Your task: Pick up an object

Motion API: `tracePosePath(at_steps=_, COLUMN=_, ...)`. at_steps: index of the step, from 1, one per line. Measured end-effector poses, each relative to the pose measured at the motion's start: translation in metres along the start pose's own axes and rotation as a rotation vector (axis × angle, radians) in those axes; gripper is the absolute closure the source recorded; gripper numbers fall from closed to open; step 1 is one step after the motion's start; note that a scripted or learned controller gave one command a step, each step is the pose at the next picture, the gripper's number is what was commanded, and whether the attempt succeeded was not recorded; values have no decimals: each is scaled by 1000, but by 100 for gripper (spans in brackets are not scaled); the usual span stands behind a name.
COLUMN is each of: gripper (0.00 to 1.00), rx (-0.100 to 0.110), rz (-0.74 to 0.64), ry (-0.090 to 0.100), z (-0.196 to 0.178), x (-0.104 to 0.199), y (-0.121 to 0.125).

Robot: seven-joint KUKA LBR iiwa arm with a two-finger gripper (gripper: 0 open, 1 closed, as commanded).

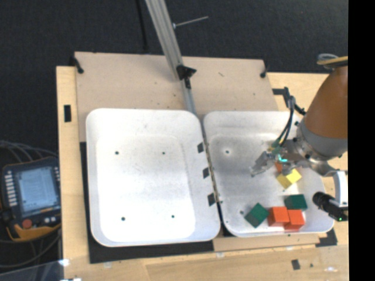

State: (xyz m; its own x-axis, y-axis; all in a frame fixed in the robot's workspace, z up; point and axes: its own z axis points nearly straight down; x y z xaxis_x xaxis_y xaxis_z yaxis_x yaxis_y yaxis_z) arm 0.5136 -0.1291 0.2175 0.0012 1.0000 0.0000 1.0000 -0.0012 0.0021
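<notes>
Pendant: far left edge of frame, lower half; dark handheld unit w/ lit screen, cables trailing off its upper left, orange bit underneath.
Desk: tan board, fills mid frame; black floor above and to the left.
Left bin: shallow white tray, center-left; a few small dark dots on its floor.
Metal rail: grey bar slanting from top center down to the seam between bins, black clamp partway down.
Right bin: white, touching left bin along the seam w/ small black clips; holds all the blocks in its lower right part.
Green block A: lower part of right bin, tilted, just left of orange blocks.
Orange blocks: two side by side, touching, near bin's bottom rim.
Green block B: just above the orange pair, touching or nearly so.
Yellow block: right-center of right bin, tilted; just below the pincer, contact can't be told.
Small orange piece: right at the pincer tips, above-left of yellow block; too small to say if gripped.
Pincer: low over right bin, reaching left from the arm; spread or pressed together – can't tell, too blurred.
Arm: right edge of frame, orange band above grey wrist, dark cables running down to the pincer.
</notes>
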Motion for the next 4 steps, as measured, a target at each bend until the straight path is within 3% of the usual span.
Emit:
tracePosePath(at_steps=3, gripper=0, rx=0, rz=1, ry=-2, z=120, x=-10, y=-7)
tracePosePath(at_steps=4, gripper=100, rx=-5, rz=10, ry=-1, z=108, x=-10, y=-6)
